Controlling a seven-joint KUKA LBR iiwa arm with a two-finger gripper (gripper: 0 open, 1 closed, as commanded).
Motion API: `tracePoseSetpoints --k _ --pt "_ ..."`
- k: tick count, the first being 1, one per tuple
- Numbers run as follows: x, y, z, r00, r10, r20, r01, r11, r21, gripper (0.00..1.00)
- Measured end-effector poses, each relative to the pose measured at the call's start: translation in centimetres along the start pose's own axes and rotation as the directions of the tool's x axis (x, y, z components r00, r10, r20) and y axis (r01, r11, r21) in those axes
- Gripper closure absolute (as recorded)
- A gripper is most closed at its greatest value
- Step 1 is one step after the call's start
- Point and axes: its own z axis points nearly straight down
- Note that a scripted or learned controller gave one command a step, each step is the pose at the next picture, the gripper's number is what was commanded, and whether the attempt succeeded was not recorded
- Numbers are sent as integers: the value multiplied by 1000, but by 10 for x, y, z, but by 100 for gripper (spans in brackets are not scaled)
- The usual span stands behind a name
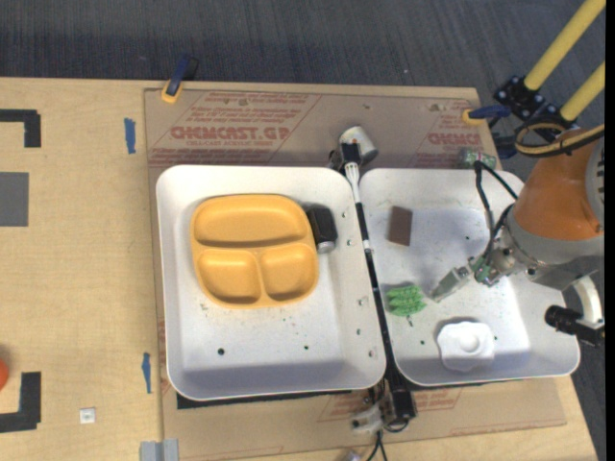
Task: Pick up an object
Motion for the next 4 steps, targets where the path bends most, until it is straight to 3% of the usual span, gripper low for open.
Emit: tracePoseSetpoints --k 1,2,3,4 --pt "-41 4 0 987 159 -11 -159 987 1 0" --pt "61 -41 0 982 191 -3 -191 982 4 0" --pt "61 -40 -10 981 194 -5 -194 981 2 100" --pt "95 -27 -99 947 322 -1 -322 947 4 100"
